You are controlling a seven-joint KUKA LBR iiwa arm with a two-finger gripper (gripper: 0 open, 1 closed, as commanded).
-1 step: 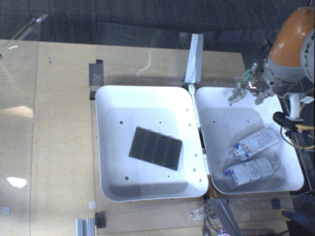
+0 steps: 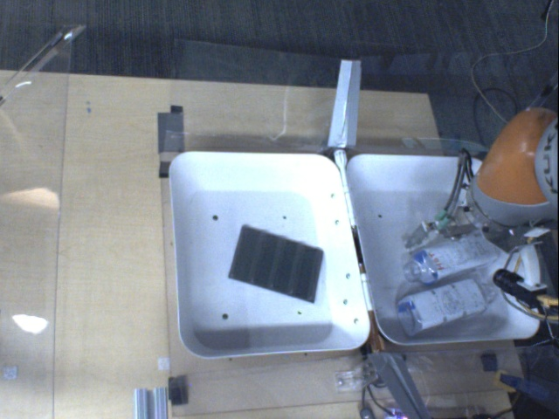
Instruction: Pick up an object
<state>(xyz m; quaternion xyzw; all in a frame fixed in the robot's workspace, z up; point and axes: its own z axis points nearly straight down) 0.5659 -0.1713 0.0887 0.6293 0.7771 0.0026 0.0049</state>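
Note:
A black ribbed rectangular pad (image 2: 276,263) lies flat and slightly turned in the left bin (image 2: 196,182). In the right bin (image 2: 393,182) lie two clear plastic bottles with blue caps: one (image 2: 447,257) in the middle, the other (image 2: 443,306) near the front wall. The arm's orange band (image 2: 514,166) hangs over the right bin's right side. Below it the gripper (image 2: 443,226) is low in that bin, just above and touching or nearly touching the upper bottle.
A metal divider bar (image 2: 345,112) runs back from the seam between the bins. Cables and a black-and-orange fitting (image 2: 524,291) sit at the right bin's right edge. The wooden bench (image 2: 87,234) stretches to the left.

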